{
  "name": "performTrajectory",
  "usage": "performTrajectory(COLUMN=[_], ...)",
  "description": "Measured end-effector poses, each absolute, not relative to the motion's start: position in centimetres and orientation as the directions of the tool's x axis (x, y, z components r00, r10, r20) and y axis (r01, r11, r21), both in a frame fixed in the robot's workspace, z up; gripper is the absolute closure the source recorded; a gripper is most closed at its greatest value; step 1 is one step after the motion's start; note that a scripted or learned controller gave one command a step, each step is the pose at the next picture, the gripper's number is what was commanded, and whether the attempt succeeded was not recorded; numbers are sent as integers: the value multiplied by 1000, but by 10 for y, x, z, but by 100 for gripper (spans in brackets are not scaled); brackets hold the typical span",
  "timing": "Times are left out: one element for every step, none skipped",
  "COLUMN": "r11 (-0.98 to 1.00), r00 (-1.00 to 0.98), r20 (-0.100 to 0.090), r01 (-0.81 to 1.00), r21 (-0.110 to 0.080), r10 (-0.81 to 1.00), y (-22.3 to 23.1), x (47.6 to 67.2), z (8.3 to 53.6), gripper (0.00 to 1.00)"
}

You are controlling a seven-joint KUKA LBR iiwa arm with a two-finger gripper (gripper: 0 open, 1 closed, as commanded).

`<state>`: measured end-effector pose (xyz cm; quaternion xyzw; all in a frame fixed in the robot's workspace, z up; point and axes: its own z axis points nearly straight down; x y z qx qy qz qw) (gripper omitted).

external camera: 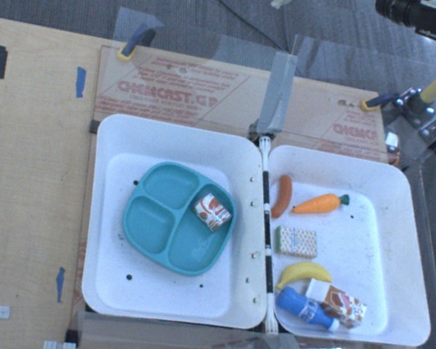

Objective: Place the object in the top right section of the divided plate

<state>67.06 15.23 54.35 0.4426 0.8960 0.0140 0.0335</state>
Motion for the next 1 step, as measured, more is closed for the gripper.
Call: performTrajectory(r11=[609], r00=[-607], r20=[-54], r01=[791], r21=[61], r10=[793], y=[153], x=[671], z=[556], gripper=[100])
